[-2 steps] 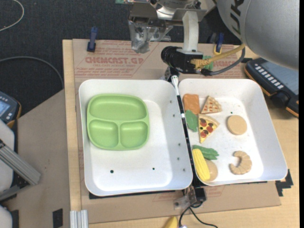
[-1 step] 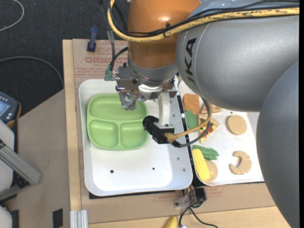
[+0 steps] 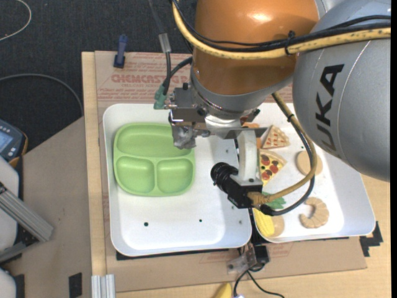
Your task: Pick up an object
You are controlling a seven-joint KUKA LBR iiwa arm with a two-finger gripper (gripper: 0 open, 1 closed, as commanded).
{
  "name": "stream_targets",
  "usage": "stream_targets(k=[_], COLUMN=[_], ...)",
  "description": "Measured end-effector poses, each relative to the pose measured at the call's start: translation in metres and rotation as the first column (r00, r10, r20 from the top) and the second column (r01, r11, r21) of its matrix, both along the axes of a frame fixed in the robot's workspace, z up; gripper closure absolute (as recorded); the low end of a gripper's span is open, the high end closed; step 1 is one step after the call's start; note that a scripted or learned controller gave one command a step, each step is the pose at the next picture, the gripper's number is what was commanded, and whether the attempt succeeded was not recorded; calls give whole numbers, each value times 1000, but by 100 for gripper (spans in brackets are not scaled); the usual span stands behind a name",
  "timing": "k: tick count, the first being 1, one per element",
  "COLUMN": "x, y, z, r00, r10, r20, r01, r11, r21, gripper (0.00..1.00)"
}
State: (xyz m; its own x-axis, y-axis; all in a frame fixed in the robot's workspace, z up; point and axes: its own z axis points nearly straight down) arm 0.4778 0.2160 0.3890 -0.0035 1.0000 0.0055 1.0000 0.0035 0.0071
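Arm [image 3: 260,36]: grey with an orange band, reaches in from the right over both bins.
Cardboard sheet [image 3: 133,76]: lies under the bins, red print on it.
Left bin [image 3: 127,228]: holds the green divided plate.
Right bin [image 3: 355,211]: holds toy food.
Green divided plate [image 3: 149,160]: lies flat in the left bin's upper half.
Gripper [image 3: 183,136]: over the plate's upper right rim; wide or narrow, I cannot tell.
Pizza slices [image 3: 274,138]: two, near the right bin's upper left.
Croissant [image 3: 315,213]: lower right.
Corn cob [image 3: 265,223]: at the bin's lower left corner.
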Motion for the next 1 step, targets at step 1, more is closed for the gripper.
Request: stream_targets(k=[1], x=[2], y=[-57], z=[36], r00=[1000], r10=[-10], r20=[-1], r01=[10], r11=[1000], r21=[-4], gripper=[100])
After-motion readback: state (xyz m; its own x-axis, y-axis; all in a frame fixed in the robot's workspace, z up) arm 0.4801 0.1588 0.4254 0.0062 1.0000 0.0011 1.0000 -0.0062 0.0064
